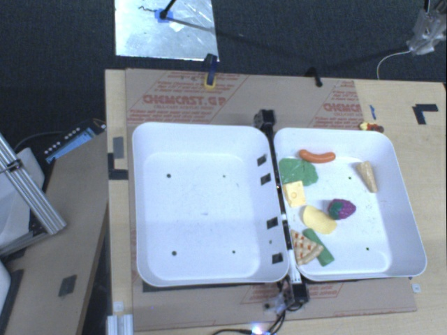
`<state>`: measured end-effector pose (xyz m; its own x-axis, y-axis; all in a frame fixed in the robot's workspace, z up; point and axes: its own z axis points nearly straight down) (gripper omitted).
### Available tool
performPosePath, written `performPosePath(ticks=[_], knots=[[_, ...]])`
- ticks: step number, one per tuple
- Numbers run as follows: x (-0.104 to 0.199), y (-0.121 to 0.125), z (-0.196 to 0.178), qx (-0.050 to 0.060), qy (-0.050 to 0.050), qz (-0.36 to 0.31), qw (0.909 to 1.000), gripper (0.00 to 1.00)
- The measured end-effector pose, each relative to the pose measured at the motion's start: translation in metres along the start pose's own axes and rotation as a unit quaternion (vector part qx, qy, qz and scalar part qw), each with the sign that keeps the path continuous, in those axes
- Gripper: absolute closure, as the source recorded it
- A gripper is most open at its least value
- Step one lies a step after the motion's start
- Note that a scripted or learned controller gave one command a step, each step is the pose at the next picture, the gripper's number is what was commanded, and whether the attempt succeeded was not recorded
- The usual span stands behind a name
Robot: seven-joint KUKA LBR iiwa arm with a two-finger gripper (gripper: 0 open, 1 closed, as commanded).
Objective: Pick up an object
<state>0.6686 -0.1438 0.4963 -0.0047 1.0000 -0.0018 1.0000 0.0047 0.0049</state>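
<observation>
Toy foods, among them a sausage (317, 156) and what looks like a purple grape bunch (341, 209), crowd the right bin's (391, 208) left edge.

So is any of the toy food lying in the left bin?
No. The sausage, the purple grapes, the pizza slice and the other pieces all lie in the right bin, mostly near its left wall.

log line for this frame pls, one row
stage: pre-grasp | right bin: sausage, purple grapes, pizza slice, other toy food | left bin: beside it | nothing lifted
</observation>
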Motion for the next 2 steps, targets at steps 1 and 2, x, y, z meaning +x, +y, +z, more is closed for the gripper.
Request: performPosePath(ticks=[1,2], knots=[[-0.011,0.000,-0.027,0.000,0.000,0.002,1.0000,1.00],[-0.065,-0.001,-0.040,0.000,-0.001,0.004,1.0000,1.00]])
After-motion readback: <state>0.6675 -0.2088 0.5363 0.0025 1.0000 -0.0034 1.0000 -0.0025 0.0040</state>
